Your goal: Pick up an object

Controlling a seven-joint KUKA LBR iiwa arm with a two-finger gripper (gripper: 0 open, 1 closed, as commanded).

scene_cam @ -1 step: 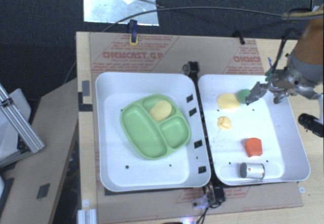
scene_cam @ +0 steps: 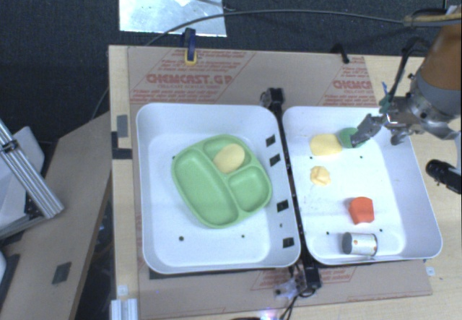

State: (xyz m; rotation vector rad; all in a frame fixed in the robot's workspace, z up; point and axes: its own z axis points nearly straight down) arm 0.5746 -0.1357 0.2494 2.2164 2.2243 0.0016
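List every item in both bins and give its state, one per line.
Green divided plate: flat in the left bin.
Yellow potato-like piece: in the plate's top compartment.
Yellow block: right bin, beside a green piece.
Small yellow lump: loose.
Orange block: upright.
Metal can: on its side.
End effector: over the right bin.

Green round object (scene_cam: 346, 137), upper part of right bin, touching yellow lump (scene_cam: 325, 144), orange block (scene_cam: 362, 209) lower down

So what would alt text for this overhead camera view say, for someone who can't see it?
A grey robot arm reaches from the right over the right white bin, which holds yellow, green, orange and silver items. The left bin holds a green divided tray with a yellow object in one compartment.
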